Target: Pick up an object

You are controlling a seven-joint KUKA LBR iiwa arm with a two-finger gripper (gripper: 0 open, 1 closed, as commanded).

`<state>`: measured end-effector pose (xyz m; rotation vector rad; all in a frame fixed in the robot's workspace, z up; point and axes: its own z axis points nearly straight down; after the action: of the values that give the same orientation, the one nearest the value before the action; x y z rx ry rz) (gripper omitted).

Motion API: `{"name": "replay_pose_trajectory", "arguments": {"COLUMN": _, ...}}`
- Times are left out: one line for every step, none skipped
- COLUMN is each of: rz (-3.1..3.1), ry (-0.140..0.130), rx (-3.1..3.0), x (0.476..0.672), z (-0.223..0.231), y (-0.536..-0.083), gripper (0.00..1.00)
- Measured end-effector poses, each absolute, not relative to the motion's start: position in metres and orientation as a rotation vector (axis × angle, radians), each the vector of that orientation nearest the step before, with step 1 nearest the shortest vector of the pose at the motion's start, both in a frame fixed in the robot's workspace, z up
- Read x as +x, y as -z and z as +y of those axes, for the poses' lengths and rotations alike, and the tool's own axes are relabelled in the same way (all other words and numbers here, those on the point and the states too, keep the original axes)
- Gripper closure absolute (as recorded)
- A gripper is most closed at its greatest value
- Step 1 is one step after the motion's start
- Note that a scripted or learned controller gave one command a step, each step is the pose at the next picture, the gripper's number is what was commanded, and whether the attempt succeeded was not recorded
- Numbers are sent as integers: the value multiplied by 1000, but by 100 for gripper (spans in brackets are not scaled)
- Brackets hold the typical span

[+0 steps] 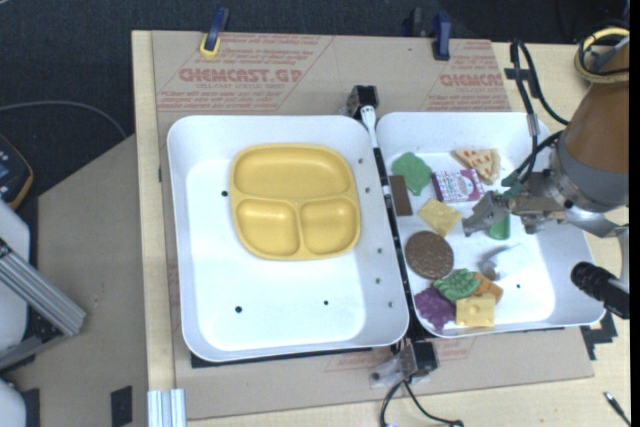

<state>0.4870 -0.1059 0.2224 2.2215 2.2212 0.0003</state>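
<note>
**Hovering over the toy-food pile, no grasp confirmed**

Reaching in from the right, low over the right bin (560, 310), claw (497, 218) down among the play food. Can't tell whether clenched or released: metal parts blur together against a small green piece (499, 229) right at the tip. Touching it or merely above it? Unclear too, so no claim of a hold.

Packed into that bin's left half, presumably as a ready stock of candidates: green leaf-shaped piece (411, 170), pizza slice (478, 161), pink-and-white packet (458, 185), yellow cheese-like chunk (438, 215), brown round cookie (430, 254), purple piece (434, 306), another yellow wedge (476, 312) near the front wall. Crowded, many touching, so a clean pinch on one looks tricky.

Sitting in the left bin (200, 245): yellow divided tray (295, 199), well apart from the action. Clamped at the worktop's far edge, a yellow clip (211, 41) and a blue clip (440, 35), likely pinning the protective sheet flat.

Likeliest target by position: that green piece under the tip.
</note>
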Motion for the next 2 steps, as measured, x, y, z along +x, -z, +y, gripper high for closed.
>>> {"name": "replay_pose_trajectory", "arguments": {"rz": 2227, "ry": 7, "rx": 2228, "x": 488, "z": -106, "y": -159, "gripper": 0}}
{"name": "replay_pose_trajectory", "arguments": {"rz": 2225, "ry": 5, "rx": 2227, "x": 488, "z": -108, "y": -115, "gripper": 0}}
